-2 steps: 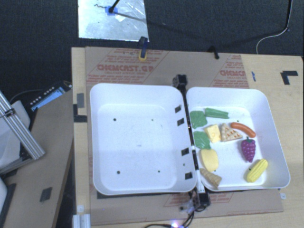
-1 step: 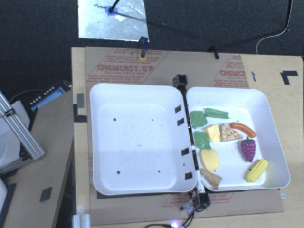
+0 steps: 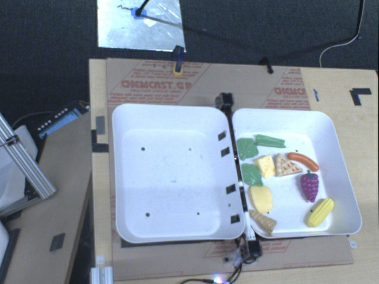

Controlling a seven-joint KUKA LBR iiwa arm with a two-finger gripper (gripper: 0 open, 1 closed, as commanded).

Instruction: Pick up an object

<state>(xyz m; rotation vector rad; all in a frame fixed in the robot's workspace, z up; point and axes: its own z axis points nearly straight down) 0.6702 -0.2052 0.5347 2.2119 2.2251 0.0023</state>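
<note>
Toy food pieces [image 3: 278,176] are gathered in the right bin [image 3: 339,158], mostly toward its left wall; the left bin [image 3: 172,176] lies beside it. Whether the gripper is released or clenched cannot be told.

A piece standing apart from its neighbours is best chosen, so that room is left on both sides of it. The corn cob [image 3: 320,212] in the near right corner is well placed, though it lies close to the wall. The purple grapes [image 3: 310,186] just beyond it are also free. The yellow lemon [image 3: 261,199] and the bread piece [image 3: 263,221] are pressed against the divider and are best avoided. The cheese wedge [image 3: 266,165], pizza slice [image 3: 287,165] and sausage [image 3: 302,160] are crowded – a clean grip there seems unlikely.
</note>
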